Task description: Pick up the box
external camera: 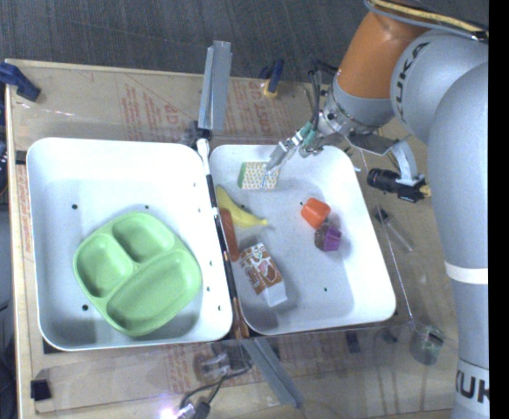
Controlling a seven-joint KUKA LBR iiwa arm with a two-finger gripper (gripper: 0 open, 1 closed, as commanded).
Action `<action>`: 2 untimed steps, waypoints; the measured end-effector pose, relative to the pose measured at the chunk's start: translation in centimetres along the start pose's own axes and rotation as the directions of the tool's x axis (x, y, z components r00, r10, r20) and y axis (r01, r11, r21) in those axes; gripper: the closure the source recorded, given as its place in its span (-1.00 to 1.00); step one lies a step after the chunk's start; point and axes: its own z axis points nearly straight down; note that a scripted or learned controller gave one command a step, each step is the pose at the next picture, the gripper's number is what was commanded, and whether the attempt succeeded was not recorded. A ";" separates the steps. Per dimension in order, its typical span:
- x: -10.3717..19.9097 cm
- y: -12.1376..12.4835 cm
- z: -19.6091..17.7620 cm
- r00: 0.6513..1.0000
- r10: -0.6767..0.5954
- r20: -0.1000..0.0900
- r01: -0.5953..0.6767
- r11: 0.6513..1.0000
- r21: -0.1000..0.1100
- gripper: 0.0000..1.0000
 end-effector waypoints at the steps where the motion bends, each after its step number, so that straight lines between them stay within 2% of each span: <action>1: 2.7 1.2 11.0 1.000 -0.031 0.004 0.031 1.000 0.001 -1.00; 2: 2.8 -3.9 6.0 0.989 -0.146 -0.003 0.146 0.989 0.002 -1.00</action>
